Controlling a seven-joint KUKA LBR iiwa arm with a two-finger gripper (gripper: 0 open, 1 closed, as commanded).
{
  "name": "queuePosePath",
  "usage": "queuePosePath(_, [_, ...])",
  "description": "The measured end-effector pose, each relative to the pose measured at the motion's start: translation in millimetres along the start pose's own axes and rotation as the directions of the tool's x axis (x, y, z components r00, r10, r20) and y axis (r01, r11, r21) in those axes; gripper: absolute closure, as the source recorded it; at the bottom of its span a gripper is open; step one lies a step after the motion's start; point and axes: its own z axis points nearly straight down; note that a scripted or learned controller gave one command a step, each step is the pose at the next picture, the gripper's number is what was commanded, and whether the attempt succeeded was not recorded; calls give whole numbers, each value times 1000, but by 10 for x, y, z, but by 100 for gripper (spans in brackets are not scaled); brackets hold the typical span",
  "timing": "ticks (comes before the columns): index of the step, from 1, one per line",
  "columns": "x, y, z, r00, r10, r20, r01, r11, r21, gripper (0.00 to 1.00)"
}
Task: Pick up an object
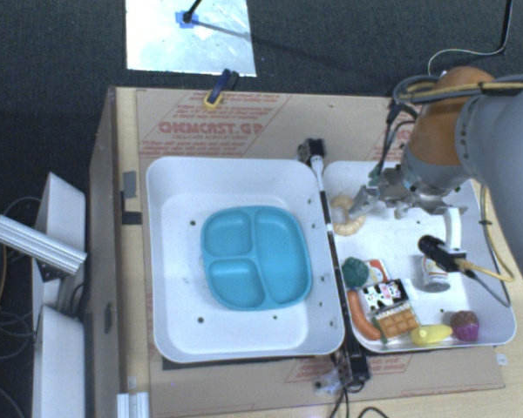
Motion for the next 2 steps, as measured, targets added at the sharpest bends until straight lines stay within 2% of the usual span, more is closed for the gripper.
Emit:
queuePosePath(1, [-1129,442,218,1000,-3,1,3,1000,-5,0])
queuePosePath(2, [-370,294,244,1000,-4,-1,4,1000,-3,0])
